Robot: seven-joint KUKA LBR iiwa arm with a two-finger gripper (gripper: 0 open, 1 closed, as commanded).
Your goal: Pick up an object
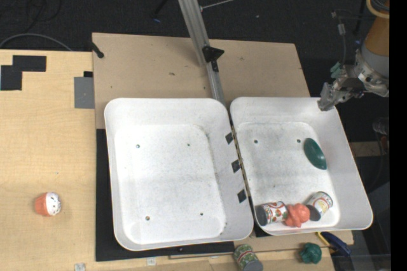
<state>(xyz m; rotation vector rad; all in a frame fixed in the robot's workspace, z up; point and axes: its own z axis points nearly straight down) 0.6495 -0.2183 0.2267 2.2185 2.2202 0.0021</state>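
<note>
While the claw [331,98] hangs over the right bin's [280,112] far right corner, I cannot tell its state. A green object [315,154] lies nearer; two cans [273,212] [320,203] flank a red toy [296,215] at the near edge.

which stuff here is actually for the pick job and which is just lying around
For the job: gripper; in the right bin: dark green object, two cans, red toy.

Lying about: orange-and-white ball, can and green lump on the bench.
</note>
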